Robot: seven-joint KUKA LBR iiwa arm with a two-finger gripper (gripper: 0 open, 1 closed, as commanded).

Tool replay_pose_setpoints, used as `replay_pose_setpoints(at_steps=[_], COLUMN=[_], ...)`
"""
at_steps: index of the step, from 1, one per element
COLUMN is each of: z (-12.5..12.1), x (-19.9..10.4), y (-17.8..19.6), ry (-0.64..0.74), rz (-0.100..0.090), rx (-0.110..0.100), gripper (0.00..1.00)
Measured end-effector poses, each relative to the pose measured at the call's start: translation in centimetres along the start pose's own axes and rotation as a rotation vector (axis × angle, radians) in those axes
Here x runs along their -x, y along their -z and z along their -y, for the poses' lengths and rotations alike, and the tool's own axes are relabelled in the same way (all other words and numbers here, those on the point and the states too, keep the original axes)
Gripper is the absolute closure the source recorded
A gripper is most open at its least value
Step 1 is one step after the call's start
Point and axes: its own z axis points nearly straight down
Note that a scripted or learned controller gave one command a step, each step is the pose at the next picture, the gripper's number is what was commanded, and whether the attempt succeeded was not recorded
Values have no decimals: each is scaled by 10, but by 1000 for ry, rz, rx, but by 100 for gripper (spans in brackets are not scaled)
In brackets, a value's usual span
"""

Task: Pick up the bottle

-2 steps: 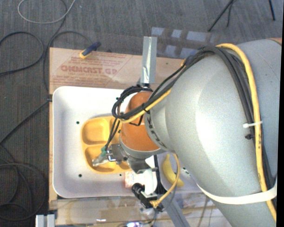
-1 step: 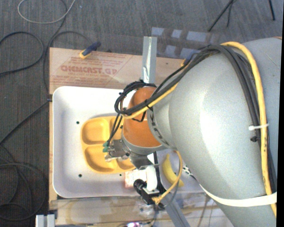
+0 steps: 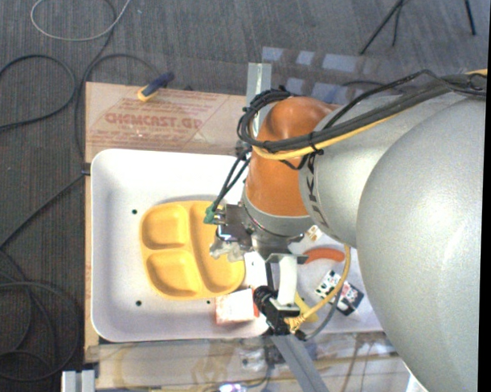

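**Arm low over left bin, bottle not identifiable**

Landmark: yellow tray [image 3: 179,249], a three-compartment dish lying flat in the left white bin [image 3: 117,187].

- Arm [image 3: 405,237] reaches in from the right and covers most of the right bin. Orange band [image 3: 283,164] sits just above and right of the tray; the wrist hangs over the tray's right edge, pointing steeply down.
- Gripper [image 3: 232,245] is at the tray's right rim, close to or on it. Wrist and cabling block the tips, so I cannot tell how the grip stands, or whether anything is in it.
- Bottle: can't pick it out. My guess is it's under the wrist at the tray's right edge, which would explain the arm being parked there.
- Small red-and-white box [image 3: 235,309] lies just below the tray's lower right corner, near the bin's front wall.
- Red and black-and-white bits [image 3: 339,291] lie right of the tray, partly behind the cables.
- Risk, as I judge it: a descent this near the tray rim could clip the tray instead.
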Motion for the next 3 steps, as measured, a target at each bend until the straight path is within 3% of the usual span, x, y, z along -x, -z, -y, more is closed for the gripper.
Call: replay_pose_setpoints(at_steps=[1, 2, 3], z=[4, 7, 1], x=[-41, -83, -55], y=[19, -13, -126], ry=[-441, -753, -918], rz=[1, 1, -19], rx=[-1, -1, 3], gripper=[100, 100, 100])
